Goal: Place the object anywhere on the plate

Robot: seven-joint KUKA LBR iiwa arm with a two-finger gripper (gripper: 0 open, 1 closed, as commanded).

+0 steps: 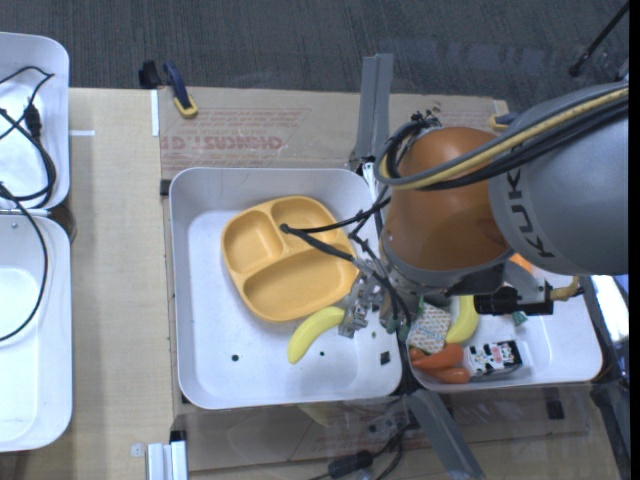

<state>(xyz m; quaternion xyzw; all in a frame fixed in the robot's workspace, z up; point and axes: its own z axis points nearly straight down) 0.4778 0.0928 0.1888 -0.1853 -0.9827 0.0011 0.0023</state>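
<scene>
From my seat the job looks unfinished: in the left bin (190,298) the yellow plate (285,258) holds nothing, and the banana (315,333), which I take for the object, lies on the bin floor just below the plate's lower edge, apparently touching it. The gripper (360,313) hangs just beside the banana's right end; I cannot tell its state. So lifting and placing remain. The right bin (560,363) holds a second banana (462,318) and a carrot (440,360). Pale bench (110,268) beneath, dark carpet (300,18) behind.
</scene>
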